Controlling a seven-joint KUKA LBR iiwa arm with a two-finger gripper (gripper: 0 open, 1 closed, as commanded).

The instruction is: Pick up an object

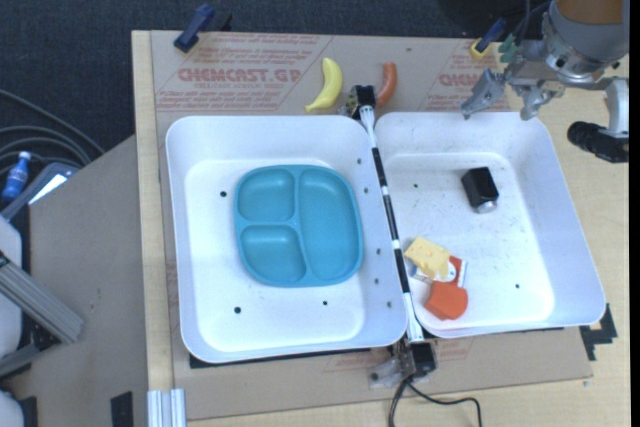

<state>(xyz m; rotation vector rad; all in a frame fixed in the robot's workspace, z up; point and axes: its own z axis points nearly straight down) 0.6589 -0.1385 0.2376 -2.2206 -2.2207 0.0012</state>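
Three candidates sit in my right bin (560,165): black block (480,188), yellow piece (428,257), orange piece (448,300). Gripper (505,100) hovers at the far rim, fingers apart, empty, positioned for descent.

— What's on my bench (250,65) right now?

— I see brown board printed with red lettering, carrying two shallow white bins side by side: the left bin (190,215) and the right bin (560,245), their inner edges touching.

— Anything loose on the board itself?

— Behind the bins I see a yellow banana (326,85) and, just beside it, an orange sausage-shaped piece (386,83). A blue clamp (194,28) grips the far left corner.
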